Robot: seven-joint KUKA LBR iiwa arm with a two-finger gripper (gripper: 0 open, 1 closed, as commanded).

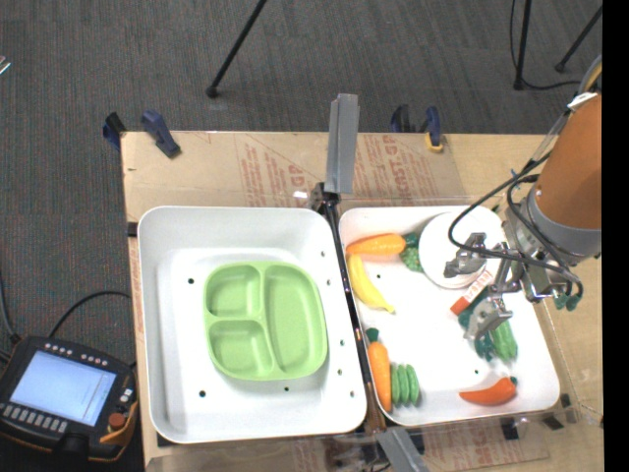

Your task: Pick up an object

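Note:
My gripper (pixel 488 319) hangs low over the right side of the right bin (pixel 432 416), directly above a dark green toy vegetable (pixel 503 342). A small orange piece (pixel 461 306) lies just left of the gripper. An orange-red chili (pixel 488 392) rests near the bin's front right corner. Further left lie a yellow banana (pixel 368 283), a carrot (pixel 377 246) with a green top at the back, a second carrot (pixel 379 367) at the front and a green ridged vegetable (pixel 406 383) beside it. A white round plate (pixel 447 264) lies at the back, partly under the arm's cables.
The left bin (pixel 167 264) holds a light green divided tray (pixel 265 320). A grey upright post (pixel 341 155) stands at the back between the bins. A teach pendant (pixel 64 393) lies on the floor at the lower left. Blue clamps (pixel 157 132) grip the bench's back edge.

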